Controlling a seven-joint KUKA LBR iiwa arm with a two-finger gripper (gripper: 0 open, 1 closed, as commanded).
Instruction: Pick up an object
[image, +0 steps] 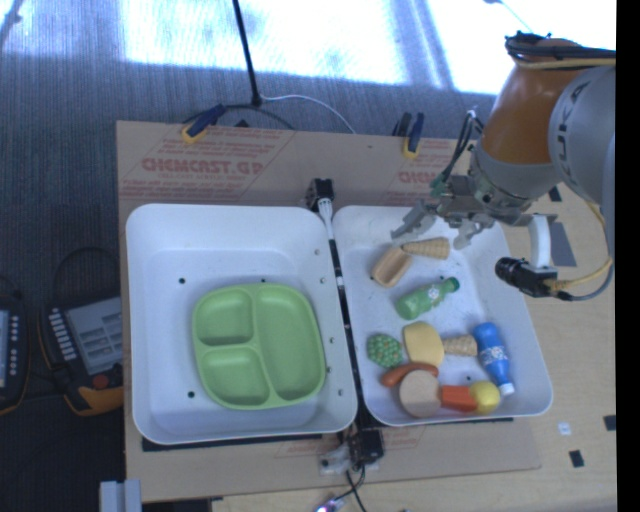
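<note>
My gripper (437, 228) hangs over the back of the right bin (520, 330), its two fingers spread apart with nothing between them. Just below it lies a tan cone (428, 247). Next to that are a tan bread roll (390, 266) and a green bottle (426, 297). Nearer the front lie a yellow wedge (424, 343), a waffle cone (461, 346), a blue bottle (492, 356), a green patterned piece (383, 349), a hot dog (404, 374), a round tan piece (419, 396), an orange carrot (456, 397) and a yellow lemon (486, 396).
The left bin (160, 250) holds a green divided plate (259, 344). A black divider (338, 290) runs between the bins. A black cable fitting (522, 274) hangs off the arm over the right bin's right rim. Clamps (408, 136) sit at the board's back edge.
</note>
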